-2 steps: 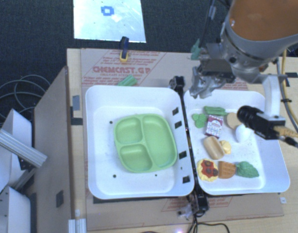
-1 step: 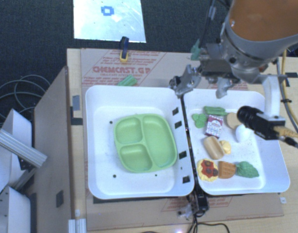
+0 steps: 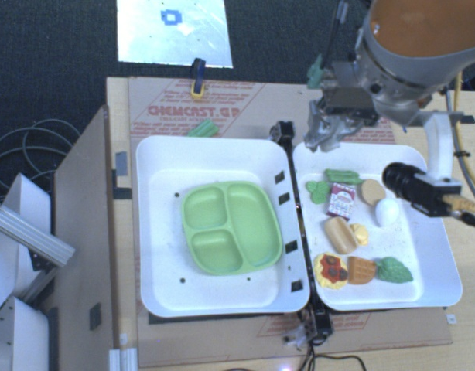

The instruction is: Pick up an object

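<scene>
Our metal two-finger hand (image 3: 324, 136) hovers by the right white plastic bin's (image 3: 439, 273) far rim; whether its jaws are apart or together, we cannot tell. We should centre over the small white egg (image 3: 387, 212), then descend straight.

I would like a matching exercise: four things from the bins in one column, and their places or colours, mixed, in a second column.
Things:
1. tray
2. egg
3. pizza
4. carton

Descriptions:
A. white, near the black cylinder
B. green, in the left bin
C. dark red with a white label, below the green pod
D. round, yellow and red, at the right bin's front left corner

Pairs: 1-B, 2-A, 3-D, 4-C
</scene>
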Motion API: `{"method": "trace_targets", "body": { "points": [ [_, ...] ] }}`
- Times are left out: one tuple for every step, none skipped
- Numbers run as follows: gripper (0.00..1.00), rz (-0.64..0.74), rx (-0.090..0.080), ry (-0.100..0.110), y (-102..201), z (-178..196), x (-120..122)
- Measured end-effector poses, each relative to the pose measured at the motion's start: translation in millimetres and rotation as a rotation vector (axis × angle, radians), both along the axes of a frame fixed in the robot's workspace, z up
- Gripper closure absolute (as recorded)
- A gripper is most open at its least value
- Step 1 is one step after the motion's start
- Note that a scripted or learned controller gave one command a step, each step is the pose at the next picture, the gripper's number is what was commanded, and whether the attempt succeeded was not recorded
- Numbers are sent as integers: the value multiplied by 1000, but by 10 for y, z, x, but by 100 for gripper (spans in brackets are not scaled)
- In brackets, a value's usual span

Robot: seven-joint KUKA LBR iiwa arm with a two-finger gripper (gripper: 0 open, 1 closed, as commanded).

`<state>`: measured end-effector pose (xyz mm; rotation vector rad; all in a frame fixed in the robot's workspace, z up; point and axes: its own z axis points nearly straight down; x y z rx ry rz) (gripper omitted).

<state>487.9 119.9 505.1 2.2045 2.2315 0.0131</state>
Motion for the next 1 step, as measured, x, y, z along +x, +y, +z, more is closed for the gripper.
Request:
{"method": "trace_targets", "body": {
  "points": [
    [0, 0, 0, 1, -1, -4, -1]
  ]
}}
